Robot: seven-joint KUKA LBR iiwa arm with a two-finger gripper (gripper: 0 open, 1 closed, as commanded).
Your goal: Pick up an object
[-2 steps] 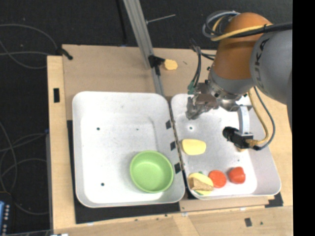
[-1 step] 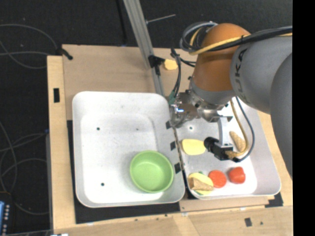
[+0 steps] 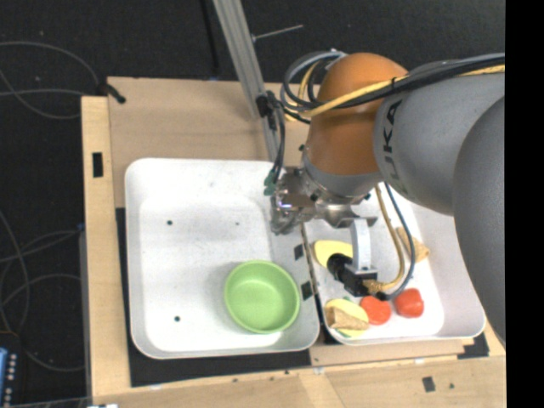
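— Setting?
— Dark floor, loose cables; a wooden bench bears two white bins. The left bin holds a smooth round green bowl near its front right corner.
— The right bin?
— A yellow piece, a tan wedge, a red lump and a second red lump, huddled at its front.
— The gripper?
— Over the wall between the bins; wide or closed, I cannot tell.

You look down at a slant from one fixed camera above the bench, close enough that it nearly fills your frame, with the pincer near the middle, a white bin just left of it, the other bin beneath and right of it, and the arm entering from the right.
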